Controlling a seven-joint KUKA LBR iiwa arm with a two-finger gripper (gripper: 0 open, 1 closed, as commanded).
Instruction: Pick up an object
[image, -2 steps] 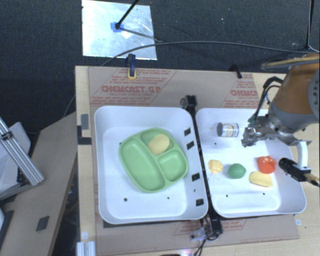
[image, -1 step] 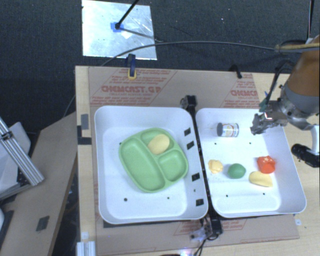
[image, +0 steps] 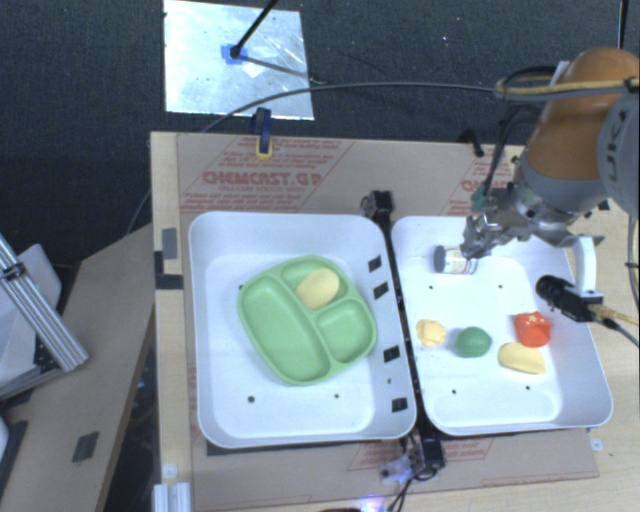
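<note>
Small can (image: 455, 261) at 12 o'clock of right bin (image: 570, 410), gripper (image: 478, 238) just above it, not lifted yet

Can't tell the grip state; grasp and lift both look left to do. Green ball (image: 473, 342), red and yellow pieces at 6 o'clock; green tray (image: 290, 345) in left bin (image: 225, 400); cardboard-covered bench (image: 270, 175), dark floor

Cardboard-covered bench (image: 300, 170) bears two white bins (image: 225, 300).

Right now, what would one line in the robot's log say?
arm: over right bin | gripper: low at small silver object, grasp unclear | left bin: yellow item in green tray
</note>
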